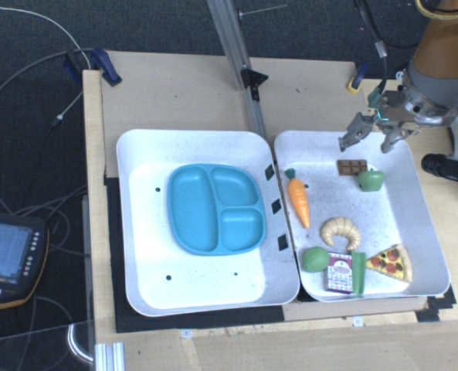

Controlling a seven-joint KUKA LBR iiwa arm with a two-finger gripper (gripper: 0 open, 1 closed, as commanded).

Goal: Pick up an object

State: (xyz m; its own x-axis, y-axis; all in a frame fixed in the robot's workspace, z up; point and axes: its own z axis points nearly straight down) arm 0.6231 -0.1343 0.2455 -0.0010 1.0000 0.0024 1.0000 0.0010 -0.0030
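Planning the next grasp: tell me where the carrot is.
The carrot lies in the right bin, along its left wall, pointing down the view. The croissant sits to its lower right, the green ball below.

You will find no legible text, brand, number or sign anywhere in this view. The small pink-and-white carton (338, 273) at the near edge of the right bin (422, 207) carries printed artwork on its face, but the print is too small and blurred for you to read. The handheld pendant (6, 257) at the left edge shows a lit screen; its contents cannot be made out either.
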